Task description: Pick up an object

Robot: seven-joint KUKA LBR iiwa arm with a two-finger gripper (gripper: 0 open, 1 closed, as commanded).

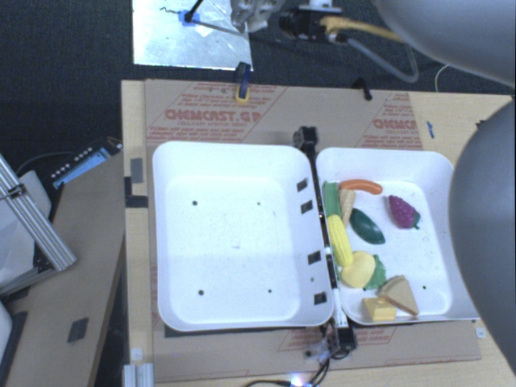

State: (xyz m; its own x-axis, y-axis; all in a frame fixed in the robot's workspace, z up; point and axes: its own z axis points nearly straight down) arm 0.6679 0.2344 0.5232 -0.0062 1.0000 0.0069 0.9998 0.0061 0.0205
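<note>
Although the grey arm (484, 208) bulks large along the right side and top, cut off by the frame, its gripper (256, 5) at the top edge is blurred, so whether it is open or closed cannot be told; nothing is seen in it. The left bin (234, 236) shows its bare white floor. The right bin (431, 172) holds toy food, clustered toward its left wall: a corn cob (339, 241), a green pepper (367, 226), a purple grape bunch (403, 211), a sausage (360, 186), a yellow-green piece (362, 270), a tan wedge (399, 293) and a small cheese block (378, 309). The right bin's right edge is hidden by the arm.
</note>
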